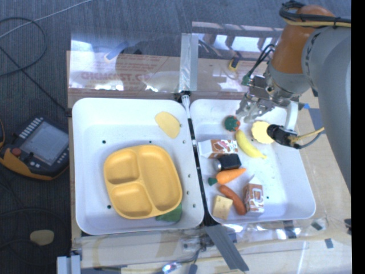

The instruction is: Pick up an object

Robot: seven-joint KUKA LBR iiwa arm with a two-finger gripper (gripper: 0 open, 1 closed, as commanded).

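The right bin (pixel 296 193) holds a banana (pixel 248 144), a pale yellow round piece (pixel 262 132), a small green and red item (pixel 231 123), a brown carton (pixel 223 147), a black block (pixel 229 162), a carrot (pixel 230 176), a sausage-like red piece (pixel 233 199), a cheese wedge (pixel 222 206) and a second brown carton (pixel 254 198). My gripper (pixel 251 111) hangs over the far part of the right bin, just above the green item and the banana's top end. Nothing shows between its fingers.
The left bin (pixel 91 130) holds a yellow divided plate (pixel 142 180), a pale yellow chip-like piece (pixel 168 124) near its far right corner, and a green item (pixel 169 214) peeking from under the plate. A handheld pendant (pixel 34 147) lies on the floor at left.
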